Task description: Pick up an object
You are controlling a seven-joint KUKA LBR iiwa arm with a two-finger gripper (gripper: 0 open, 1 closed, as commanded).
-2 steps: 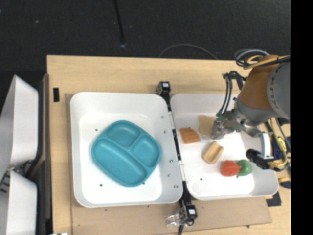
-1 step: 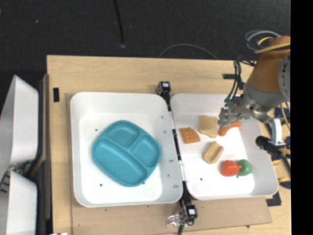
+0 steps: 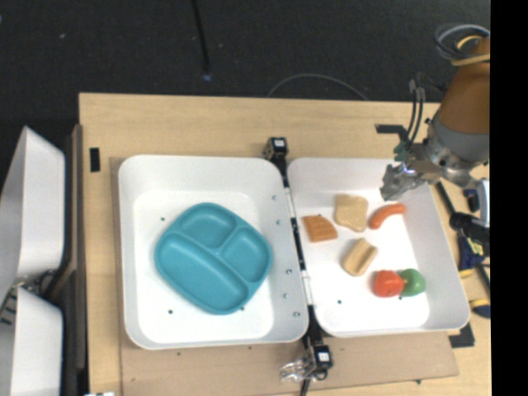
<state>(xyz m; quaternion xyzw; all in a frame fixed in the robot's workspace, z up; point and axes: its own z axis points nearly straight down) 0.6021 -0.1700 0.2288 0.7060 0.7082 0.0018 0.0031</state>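
- Bench [image 3: 99, 122], pale wood, fills the frame's mid and lower part; I'm driving remotely, view looks down at a slant.
- Arm [image 3: 466, 106], grey w/ orange band, enters at upper right and hangs over the right bin's top-right corner.
- Left bin [image 3: 132, 172], shallow white plastic w/ rounded corners, sits centre-left; it holds a teal divided plate [image 3: 213, 257], smooth, three compartments, lying flat.
- Right bin [image 3: 330, 320], same make, centre-right, touching the left bin along a hinged seam. It holds the pick candidates.
- Gripper [image 3: 398, 180] hovers at the right bin's upper right, just above and beside the orange carrot-like piece [image 3: 387, 214]. Fingers: can't tell from here if apart or together; nothing visibly held.
- Candidates, biggest first: tan bread-like chunk [image 3: 351, 211], lumpy, matte; brown toast-like slab [image 3: 320, 228], flat, squarish; beige roll [image 3: 359, 257], short cylinder, tilted; red tomato-like ball [image 3: 386, 283] touching a green round piece [image 3: 413, 282], both glossy.
- My call: carrot piece is nearest, so best target. Narrow, tapered, prob. slick plastic, so I'd close across the short axis at mid-length, descend straight, avoid the bin wall close by.
- Risk, imo: round glossy items roll out of a pinch; flat toast is hard to get under.
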